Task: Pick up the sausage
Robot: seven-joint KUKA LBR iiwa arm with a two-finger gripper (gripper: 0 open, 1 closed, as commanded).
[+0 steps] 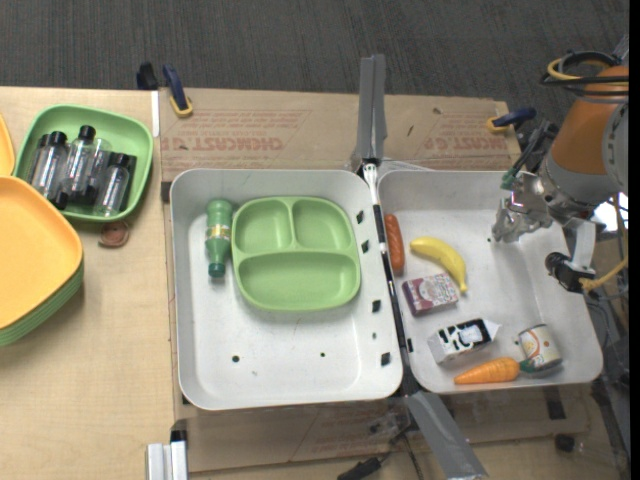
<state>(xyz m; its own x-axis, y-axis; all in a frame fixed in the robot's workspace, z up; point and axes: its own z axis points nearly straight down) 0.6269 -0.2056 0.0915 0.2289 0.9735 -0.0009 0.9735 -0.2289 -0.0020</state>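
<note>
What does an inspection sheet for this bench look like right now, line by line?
Surface: two shallow white bins side by side, left bin, right bin.
Job's things: reddish-brown sausage lying along the right bin's left wall, untouched.
Clutter: yellow banana, orange carrot, two small cartons, green divided plate, green bottle.
Grippers: gripper over the right bin's far right, away from the sausage.
Cables: yellow loop atop the arm.
Surroundings: orange plates, green tray of vials.
</note>
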